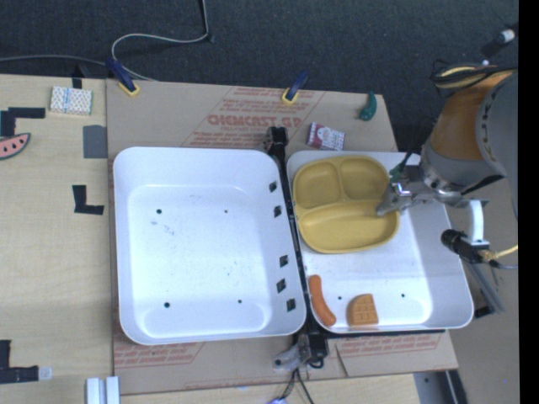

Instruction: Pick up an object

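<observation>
Pincer at the yellow plate's right edge, in the right bin.

I see my pincer (390, 200) low over the plate (341, 204), but I cannot tell whether it grips anything. A sausage (321, 301) and a waffle (363, 310) lie near the front wall of the right bin (438, 268).

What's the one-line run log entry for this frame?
gripper: at yellow plate right rim | hot dog, waffle: untouched, right bin
</observation>
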Controlling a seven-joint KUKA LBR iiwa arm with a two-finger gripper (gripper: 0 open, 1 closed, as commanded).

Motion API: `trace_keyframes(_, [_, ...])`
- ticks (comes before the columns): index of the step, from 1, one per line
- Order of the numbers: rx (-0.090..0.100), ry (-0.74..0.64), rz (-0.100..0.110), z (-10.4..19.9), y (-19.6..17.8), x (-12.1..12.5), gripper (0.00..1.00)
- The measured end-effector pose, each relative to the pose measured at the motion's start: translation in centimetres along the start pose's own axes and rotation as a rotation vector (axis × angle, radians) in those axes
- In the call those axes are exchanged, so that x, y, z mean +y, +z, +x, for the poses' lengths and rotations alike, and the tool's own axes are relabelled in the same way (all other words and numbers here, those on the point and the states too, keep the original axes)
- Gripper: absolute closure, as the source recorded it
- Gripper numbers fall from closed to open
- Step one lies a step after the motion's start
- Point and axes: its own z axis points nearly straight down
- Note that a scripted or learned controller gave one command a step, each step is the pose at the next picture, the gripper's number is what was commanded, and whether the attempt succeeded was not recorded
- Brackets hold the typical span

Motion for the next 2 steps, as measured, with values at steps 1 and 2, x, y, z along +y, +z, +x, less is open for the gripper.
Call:
trace_keyframes(1, [-0.001,0.001,0.002,-0.1,0.4,0.3,0.00])
trace_keyframes(2, [0.027,-0.014,0.008,1.2,1.9,1.9,0.00])
